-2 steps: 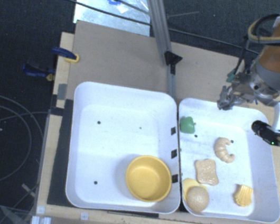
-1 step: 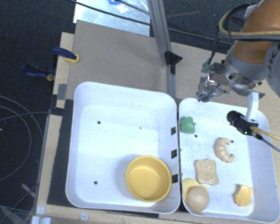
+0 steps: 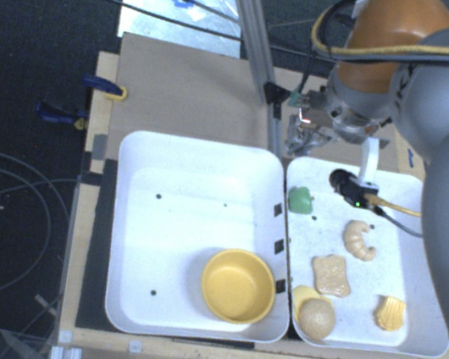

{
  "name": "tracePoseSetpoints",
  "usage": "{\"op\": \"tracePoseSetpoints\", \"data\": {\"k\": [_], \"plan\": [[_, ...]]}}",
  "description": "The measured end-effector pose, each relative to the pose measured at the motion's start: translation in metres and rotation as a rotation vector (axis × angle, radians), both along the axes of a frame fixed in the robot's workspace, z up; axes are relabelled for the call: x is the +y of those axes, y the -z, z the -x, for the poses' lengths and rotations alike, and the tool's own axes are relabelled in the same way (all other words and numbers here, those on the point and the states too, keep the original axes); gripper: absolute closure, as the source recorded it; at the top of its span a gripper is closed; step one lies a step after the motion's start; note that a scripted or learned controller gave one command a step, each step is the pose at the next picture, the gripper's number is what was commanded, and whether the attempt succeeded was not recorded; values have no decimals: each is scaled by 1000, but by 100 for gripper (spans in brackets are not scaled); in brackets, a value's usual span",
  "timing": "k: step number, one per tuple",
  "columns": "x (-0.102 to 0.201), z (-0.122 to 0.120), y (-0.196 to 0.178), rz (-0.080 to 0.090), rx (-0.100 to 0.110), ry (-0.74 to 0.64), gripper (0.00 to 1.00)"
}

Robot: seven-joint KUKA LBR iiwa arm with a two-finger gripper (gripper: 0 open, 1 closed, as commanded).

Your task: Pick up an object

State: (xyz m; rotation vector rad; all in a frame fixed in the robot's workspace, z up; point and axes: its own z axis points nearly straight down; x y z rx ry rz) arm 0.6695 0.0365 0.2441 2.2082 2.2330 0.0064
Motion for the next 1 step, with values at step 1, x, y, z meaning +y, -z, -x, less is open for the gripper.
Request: {"op": "tracePoseSetpoints", "data": {"k": [1], "plan": [[52, -19, 1, 0, -1, 1, 100]]}}
